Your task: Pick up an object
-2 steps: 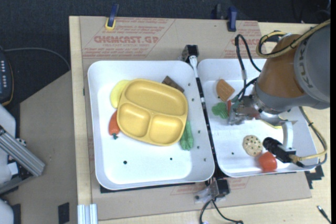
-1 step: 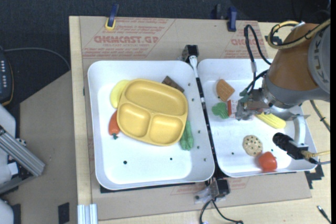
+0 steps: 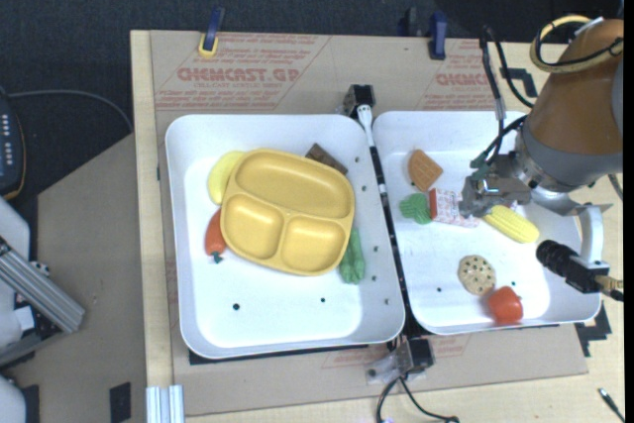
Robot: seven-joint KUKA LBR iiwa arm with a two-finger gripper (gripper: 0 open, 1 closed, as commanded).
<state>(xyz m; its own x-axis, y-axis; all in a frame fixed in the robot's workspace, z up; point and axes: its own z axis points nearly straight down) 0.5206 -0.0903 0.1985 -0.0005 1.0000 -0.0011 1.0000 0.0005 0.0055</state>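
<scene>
Right bin (image 3: 555,312): gripper (image 3: 482,194) lowered over the upper middle, arm entering from the right; whether its fingers are spread or pressed together cannot be told (dark metal blurs together); nothing visibly between them; yellow corn cob (image 3: 512,224) just beside the gripper, lower right; pink-and-white packet (image 3: 452,207) just left of it; green-and-red piece (image 3: 419,208) further left; orange wedge (image 3: 425,169) above that; cookie (image 3: 476,273) and red tomato (image 3: 506,305) near the front edge

Left bin (image 3: 248,327): yellow divided tray (image 3: 287,211) tilted across the middle; yellow item (image 3: 222,175), red-orange pepper (image 3: 215,237), green leafy piece (image 3: 353,260) and brown piece (image 3: 325,157) partly under its edges
</scene>
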